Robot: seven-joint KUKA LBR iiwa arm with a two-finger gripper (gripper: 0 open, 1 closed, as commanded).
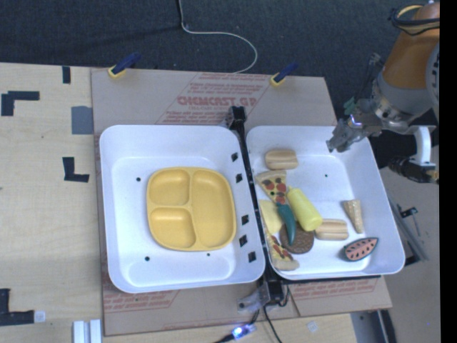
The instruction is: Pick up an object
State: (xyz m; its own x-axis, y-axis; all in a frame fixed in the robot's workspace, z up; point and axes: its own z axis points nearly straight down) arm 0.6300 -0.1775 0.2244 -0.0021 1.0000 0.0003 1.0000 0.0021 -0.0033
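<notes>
Toy food lies in the right bin (371, 164): a tan bread roll (280, 158), a pizza slice (273, 186), a yellow cylinder (305, 209), a teal pepper (287, 220), a brown cookie (300, 243), a small bun (331, 229), a cone (353, 214) and a watermelon slice (360, 249). My gripper (341, 139) hangs over the bin's far right corner, apart from every piece. Nothing shows between its dark fingers.
The left bin (121, 148) holds a yellow divided plate (191, 208). Both bins rest on a cardboard sheet (207, 98) held by yellow and blue clamps. A white cable (214, 33) loops behind.
</notes>
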